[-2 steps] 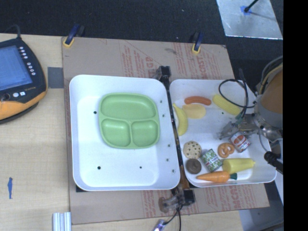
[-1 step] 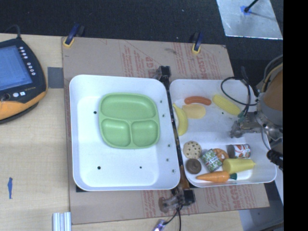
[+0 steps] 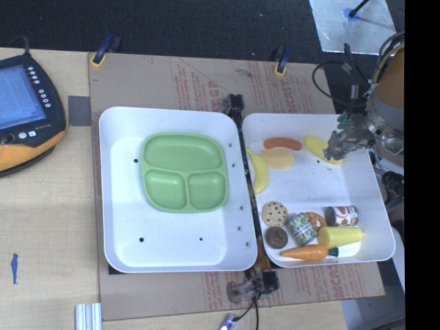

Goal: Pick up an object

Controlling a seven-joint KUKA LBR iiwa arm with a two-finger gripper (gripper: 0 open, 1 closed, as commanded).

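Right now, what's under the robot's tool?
Under the tool a yellow toy lies on the right bin floor. Its left end shows; the tool covers the rest, so I can't tell its whole shape.

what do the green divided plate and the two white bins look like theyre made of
Green divided plate: probably moulded plastic, matte, going by its even colour, rounded compartment edges and soft sheen.
Left bin and right bin: likely thin white plastic or coated sheet, smooth with rounded corners; the view leaves it open.
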